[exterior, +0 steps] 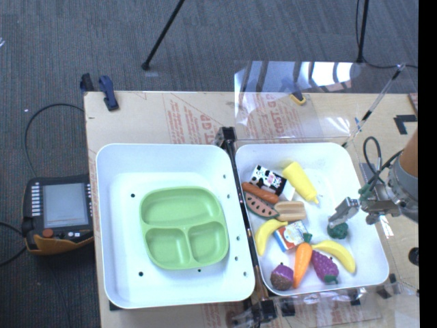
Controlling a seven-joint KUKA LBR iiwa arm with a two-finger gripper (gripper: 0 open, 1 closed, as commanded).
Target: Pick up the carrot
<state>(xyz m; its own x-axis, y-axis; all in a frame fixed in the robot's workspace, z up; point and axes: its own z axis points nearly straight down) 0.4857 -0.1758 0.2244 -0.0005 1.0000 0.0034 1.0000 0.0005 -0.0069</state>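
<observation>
Where the right bin (355,166) holds its heap of toy food, the carrot (302,263) lies near the bin's six o'clock edge, orange, leaf end up and tip pointing down. Touching it at nine o'clock sits a dark red, rounded fruit (282,277); at three o'clock, a bunch of purple grapes (325,266). Just above the carrot's top lies a small printed carton (292,236). Two bananas show: one (268,234) at the carrot's eleven o'clock, one (338,253) at its two o'clock. Farther up lie a bread roll (291,212), a hot dog (261,198), a black-and-white milk carton (266,179) and a yellow corn cob (301,182), one of each. A green broccoli piece (338,230) sits at two o'clock, right beneath the gripper (345,212), whose fingers I cannot tell apart as wide or narrow. Two bins in all: the left bin (113,176) holds one green three-compartment plate (184,227).
</observation>
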